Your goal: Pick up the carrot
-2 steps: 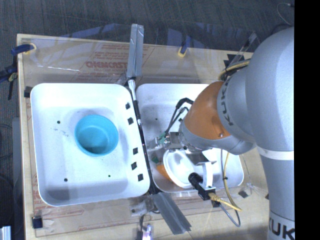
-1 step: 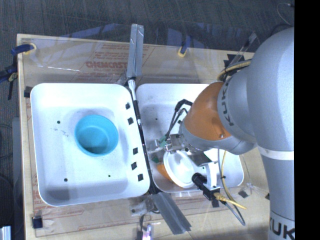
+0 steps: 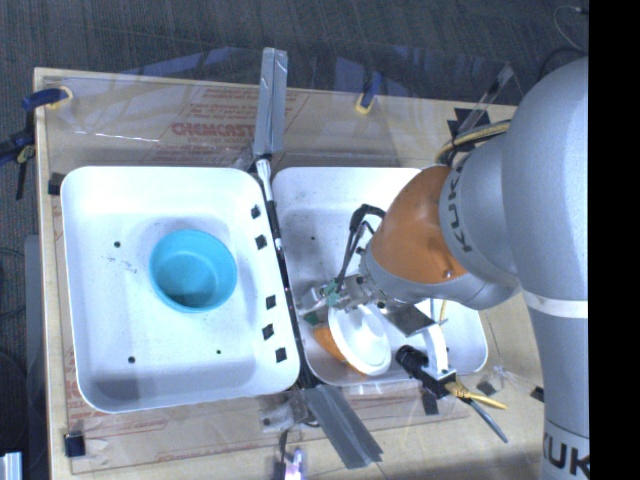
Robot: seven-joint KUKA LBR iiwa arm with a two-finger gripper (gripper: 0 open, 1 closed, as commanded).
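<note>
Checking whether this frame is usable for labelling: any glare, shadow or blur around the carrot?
Camera view: the white bins are bright, nearly washed out; the arm shadows the right bin and hides most of the carrot; the bowl is sharp.

My carrot (image 3: 325, 340) shows as a small orange sliver low in the right bin (image 3: 300, 203), near that bin's front edge and toward its left wall. I see just a curved orange piece of it; a white rounded object (image 3: 360, 340) lies over most of it, so I cannot tell its full length or pose.
</note>
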